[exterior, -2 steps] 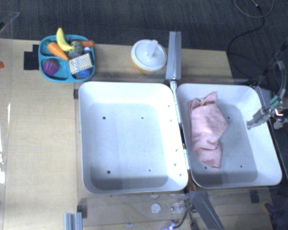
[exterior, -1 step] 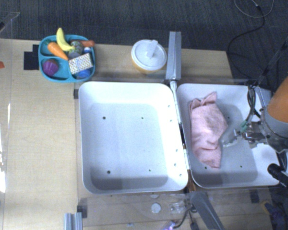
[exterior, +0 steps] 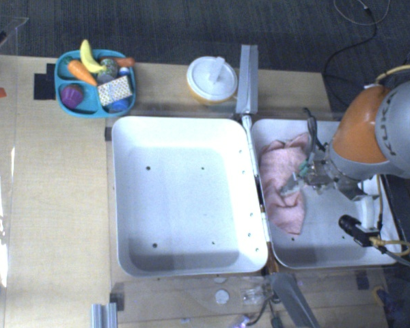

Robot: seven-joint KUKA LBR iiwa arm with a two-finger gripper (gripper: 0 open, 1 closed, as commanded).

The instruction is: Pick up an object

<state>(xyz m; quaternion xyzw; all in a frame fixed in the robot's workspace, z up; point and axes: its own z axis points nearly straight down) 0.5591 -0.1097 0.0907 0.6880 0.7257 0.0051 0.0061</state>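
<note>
Counter (exterior: 48, 203): you look down on a pale wooden counter with two shallow white bins side by side.
Left bin (exterior: 184, 258): the larger of the two as you see it, with a bare white floor marked by a few small dark dots.
Right bin (exterior: 328, 251): it sits just right of the left bin, and their rims touch along the middle.
Pink cloth (exterior: 285, 183): a crumpled pink cloth lies in the left half of the right bin, running from its far side toward its near side.
Arm (exterior: 389, 132): your grey arm with its orange band reaches in from the right, over the right bin.
End effector (exterior: 301, 178): it is down at the right edge of the pink cloth, about midway along it. You cannot tell whether its tips are apart, together or clamped on the fabric, since the metal parts blur into the folds.
Blue tray (exterior: 89, 109): at the far left of the counter, well apart from both bins, a divided blue tray holds toy food, including a banana (exterior: 89, 57) and a carrot (exterior: 80, 71).
Lidded cup (exterior: 212, 78): a round white lid on a yellowish container stands on the counter just beyond the left bin's far right corner.
Black cable (exterior: 359, 9): it loops on the dark floor at the far right.
</note>
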